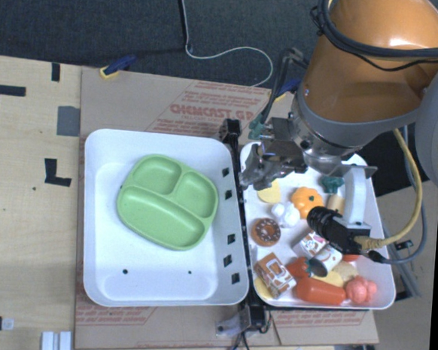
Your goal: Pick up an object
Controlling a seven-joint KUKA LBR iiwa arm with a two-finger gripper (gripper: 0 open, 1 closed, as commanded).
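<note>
Now we hang over the right bin (385,295), the arm (379,62) above its far end; the gripper (268,170) sits by the divider, whether open or shut we cannot tell; the doughnut (266,231) lies just nearward of it, round, axis-free.
</note>
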